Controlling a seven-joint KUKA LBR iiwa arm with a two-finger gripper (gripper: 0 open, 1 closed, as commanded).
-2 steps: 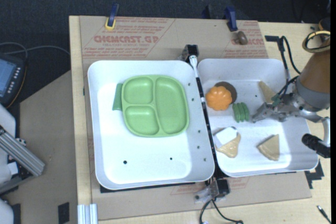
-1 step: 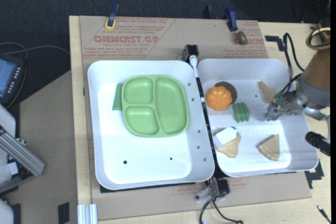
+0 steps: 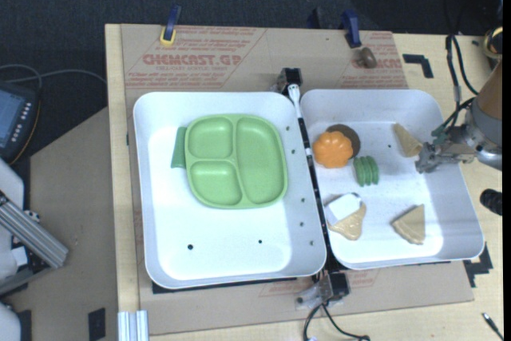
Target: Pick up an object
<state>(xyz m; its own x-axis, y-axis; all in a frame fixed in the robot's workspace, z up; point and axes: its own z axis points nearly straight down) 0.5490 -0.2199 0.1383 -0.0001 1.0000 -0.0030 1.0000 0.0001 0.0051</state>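
From where I stand, the task is not done yet: no object is lifted, every piece lies on the floor of its bin. The left bin (image 3: 160,196) carries a green divided plate (image 3: 236,160), which sits on top of a darker green flat thing of which I see only an edge. The right bin (image 3: 459,204) carries the small objects: an orange pumpkin-like piece (image 3: 332,148) leaning against a dark round piece (image 3: 346,134), a small green ribbed piece (image 3: 366,170) just beside them, a white and tan wedge (image 3: 346,214) near the front, a tan triangle (image 3: 410,224) to its right, and a pale tan piece (image 3: 406,140) near the back.

The arm comes in from the right side of the worktop (image 3: 239,52) and the pincer (image 3: 433,156) is low over the right bin, near its right wall. It stands just beside the pale tan piece, which is the nearest object and, I think, the probable target. I cannot tell if they touch. The pincer is dark and small from here, so I cannot tell how far it is open, and I see nothing clearly held in it.

So the approach seems made, and the whole grasp and lift are left to do.
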